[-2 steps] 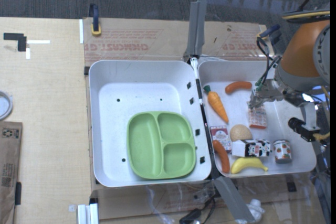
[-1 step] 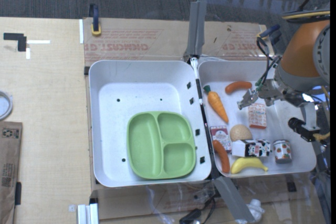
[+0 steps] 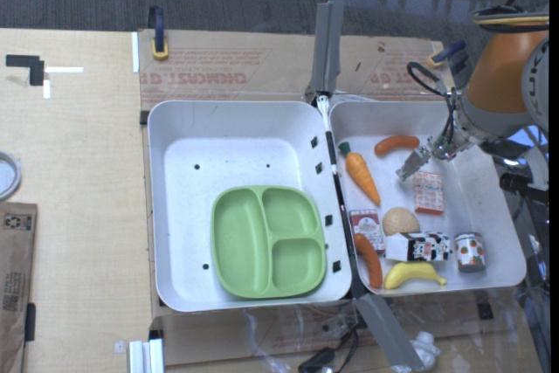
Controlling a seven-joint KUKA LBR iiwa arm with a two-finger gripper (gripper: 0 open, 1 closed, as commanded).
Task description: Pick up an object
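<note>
My gripper (image 3: 425, 158) hangs low over the upper part of the right bin (image 3: 502, 214), open, with nothing between its fingers. An orange sausage (image 3: 397, 143) lies just to its upper left, and a pink packet (image 3: 428, 192) sits just below it. A carrot (image 3: 361, 175) lies further left. Lower in the bin are a red carton (image 3: 367, 227), a tan bread roll (image 3: 401, 220), a cow-patterned milk box (image 3: 419, 247), a small can (image 3: 470, 252), a banana (image 3: 414, 275) and a red sausage (image 3: 369, 259).
The left bin (image 3: 175, 188) holds a green divided plate (image 3: 269, 240). The arm's orange band (image 3: 507, 70) rises at the right edge. Cables and a blue clamp (image 3: 450, 55) lie behind the right bin. The bins' shared wall (image 3: 330, 188) runs between them.
</note>
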